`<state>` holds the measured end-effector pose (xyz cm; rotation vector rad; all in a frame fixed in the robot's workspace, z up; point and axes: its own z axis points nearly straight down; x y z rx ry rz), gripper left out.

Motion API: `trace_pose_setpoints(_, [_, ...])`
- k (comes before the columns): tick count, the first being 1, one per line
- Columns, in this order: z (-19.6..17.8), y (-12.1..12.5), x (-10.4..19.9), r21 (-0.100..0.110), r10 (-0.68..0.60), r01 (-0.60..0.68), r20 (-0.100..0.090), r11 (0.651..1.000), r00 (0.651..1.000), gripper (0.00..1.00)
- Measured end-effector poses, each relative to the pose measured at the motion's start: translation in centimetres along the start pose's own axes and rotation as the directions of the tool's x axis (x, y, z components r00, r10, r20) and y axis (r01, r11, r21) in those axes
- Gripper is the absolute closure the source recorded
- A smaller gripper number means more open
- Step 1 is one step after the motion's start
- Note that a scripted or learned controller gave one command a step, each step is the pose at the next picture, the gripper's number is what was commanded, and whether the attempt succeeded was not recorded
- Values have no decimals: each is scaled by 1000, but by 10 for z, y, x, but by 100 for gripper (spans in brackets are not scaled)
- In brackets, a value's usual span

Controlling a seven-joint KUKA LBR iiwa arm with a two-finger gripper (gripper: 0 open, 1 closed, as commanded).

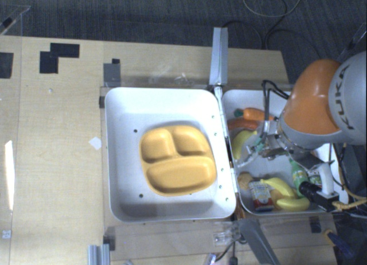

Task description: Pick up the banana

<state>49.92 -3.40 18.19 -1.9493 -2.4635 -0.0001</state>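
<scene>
One banana (284, 191) lies below-right of pincer (256, 148); jaw state unclear. Approach stage; next: shift over, descend.

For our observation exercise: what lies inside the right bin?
The right bin holds a banana, a carrot, a yellow-green fruit and a small packet. The arm covers the rest.

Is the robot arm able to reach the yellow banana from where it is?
Probably yes. The curved yellow banana lies in the right white bin, just below the end effector, with its top uncovered. A small red packet crowds its left side.
</scene>
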Motion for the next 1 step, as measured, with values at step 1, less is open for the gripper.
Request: trace_pose_setpoints(1, [0, -13, -11, -2, -296, 296, 1, 955, 955, 0])
